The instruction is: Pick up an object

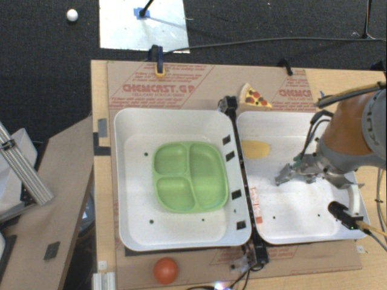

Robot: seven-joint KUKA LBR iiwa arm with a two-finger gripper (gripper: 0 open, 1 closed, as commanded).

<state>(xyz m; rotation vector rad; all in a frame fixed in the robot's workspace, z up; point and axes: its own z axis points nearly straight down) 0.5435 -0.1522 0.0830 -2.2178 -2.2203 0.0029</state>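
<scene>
- Where the tabletop [103,180] carried its brown protective sheet [199,83], red print reading "CHEMCAST GP" ran across the sheet, repeated at slants, which suggested uncut masking paper left on an acrylic panel.
- Two shallow white bins sat side by side on that sheet; the left bin [136,132] and the right bin [302,222] touched along a shared edge held by black clips, likely so that neither slid when the arm pushed against them.
- The arm [357,128], grey with its orange band, reached in from the right and bent down over the right bin.
- A green divided plate [190,177] lay flat in the middle of the left bin, well apart from the arm.
- The hand [289,175] hung low over the floor of the right bin, pointing left; whether its grasp was open or closed could not be told, and nothing was seen between its tips.
- A flat yellow object [255,149], the likeliest thing to pick, lay in the right bin near the shared edge, just up and left of the hand and apart from it.
- A toy pizza slice [255,97] rested on the sheet outside the bins, just beyond the right bin's far rim.
- An orange ball [165,270] sat on the tabletop in front of the left bin.
- A small label [254,203] with red marks lay by the shared edge; its writing was too small to read.
</scene>
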